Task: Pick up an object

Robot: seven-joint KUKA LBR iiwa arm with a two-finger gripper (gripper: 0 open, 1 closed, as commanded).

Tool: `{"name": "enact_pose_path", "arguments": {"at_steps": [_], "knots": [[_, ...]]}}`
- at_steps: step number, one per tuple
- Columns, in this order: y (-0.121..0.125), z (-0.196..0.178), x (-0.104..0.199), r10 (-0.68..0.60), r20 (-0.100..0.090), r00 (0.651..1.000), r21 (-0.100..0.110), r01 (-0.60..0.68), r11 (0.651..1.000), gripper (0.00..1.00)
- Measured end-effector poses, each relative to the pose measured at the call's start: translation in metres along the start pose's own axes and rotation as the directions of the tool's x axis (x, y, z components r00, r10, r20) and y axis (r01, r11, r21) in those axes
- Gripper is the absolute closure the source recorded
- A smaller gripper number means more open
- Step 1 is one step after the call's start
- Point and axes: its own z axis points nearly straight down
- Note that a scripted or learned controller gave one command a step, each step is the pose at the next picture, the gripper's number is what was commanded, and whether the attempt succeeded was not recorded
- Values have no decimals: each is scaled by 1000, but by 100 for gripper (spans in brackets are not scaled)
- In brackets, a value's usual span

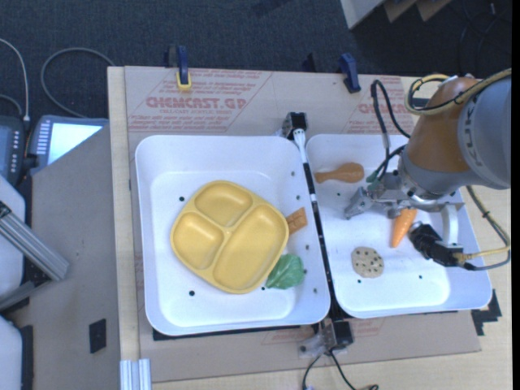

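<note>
Bench [244,96]: brown board with red lettering, two blue clamps at its far edge, bearing two shallow white bins side by side. Left bin [162,299]: holds a yellow divided plate [230,236] with three compartments, lying flat and turned at an angle near the bin's middle; a green leafy piece [286,272] touches the plate's lower right rim; a small tan piece [296,219] sits just beside the plate's right rim, close to the wall between the bins. Right bin [390,299]: holds a tan drumstick-shaped piece [341,173] near its far left part, lying on its side; a round cookie with dark chips [367,262] lying flat toward the near side, apart from the other pieces; an orange carrot [400,227] lying roughly along the bin's depth, thicker end toward the far side. Arm [479,136]: grey, with the orange band [435,132] above the wrist, entering from the right and bent down over the far right part of the right bin, the wrist pointing downward into it. Gripper [388,205]: low in the right bin, metal parts spread to the left of the wrist, just beside the carrot's upper end; whether the claw is apart or together cannot be told. A black cable connector [431,246] hangs just right of the carrot.
</note>
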Motion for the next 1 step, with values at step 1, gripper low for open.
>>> {"name": "enact_pose_path", "arguments": {"at_steps": [1], "knots": [[1,-14,-1,1,3,1000,-7,-1,1000,100]]}}
